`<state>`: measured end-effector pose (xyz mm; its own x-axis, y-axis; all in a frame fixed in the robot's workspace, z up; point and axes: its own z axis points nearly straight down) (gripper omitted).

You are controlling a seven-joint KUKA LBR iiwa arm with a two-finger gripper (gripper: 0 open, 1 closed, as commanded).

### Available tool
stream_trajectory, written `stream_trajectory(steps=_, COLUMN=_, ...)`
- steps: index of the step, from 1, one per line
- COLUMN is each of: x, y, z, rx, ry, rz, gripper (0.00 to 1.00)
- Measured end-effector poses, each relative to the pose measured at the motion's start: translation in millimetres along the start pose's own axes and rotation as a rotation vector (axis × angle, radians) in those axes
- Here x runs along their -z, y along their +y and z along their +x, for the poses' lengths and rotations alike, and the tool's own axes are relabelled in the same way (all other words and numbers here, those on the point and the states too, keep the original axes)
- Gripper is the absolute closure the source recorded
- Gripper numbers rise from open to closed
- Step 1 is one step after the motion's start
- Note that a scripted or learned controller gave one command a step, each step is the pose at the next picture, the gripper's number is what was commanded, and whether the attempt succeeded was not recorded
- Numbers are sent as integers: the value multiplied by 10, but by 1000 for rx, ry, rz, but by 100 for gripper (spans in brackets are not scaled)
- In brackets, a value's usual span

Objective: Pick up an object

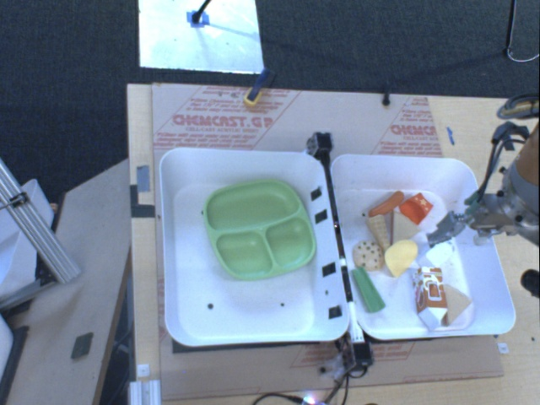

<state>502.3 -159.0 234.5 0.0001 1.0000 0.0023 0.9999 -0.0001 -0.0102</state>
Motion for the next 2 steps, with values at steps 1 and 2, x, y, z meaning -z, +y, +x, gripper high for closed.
stream_trajectory(steps=1, x=59, y=25, z=5, rx=4, ry=-3, rz=-12, gripper=0)
stream_trajectory(steps=2, x=-555, y=29, z=-25, rx=1, ry=-2, rz=-9, gripper=0)
